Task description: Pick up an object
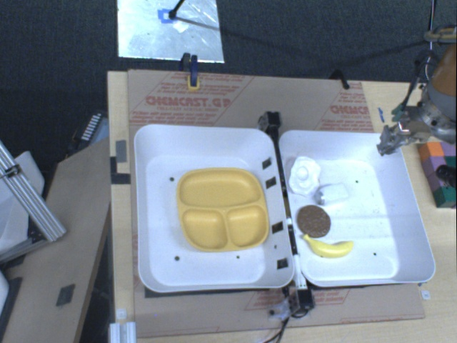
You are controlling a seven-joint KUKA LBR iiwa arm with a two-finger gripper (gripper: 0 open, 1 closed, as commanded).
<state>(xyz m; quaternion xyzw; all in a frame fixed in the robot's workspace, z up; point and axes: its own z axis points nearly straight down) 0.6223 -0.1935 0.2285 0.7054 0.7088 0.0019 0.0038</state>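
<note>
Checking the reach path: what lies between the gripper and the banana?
In the camera view, bare white floor of the right bin lies between the gripper and the banana; the small white piece sits just off that line.
</note>
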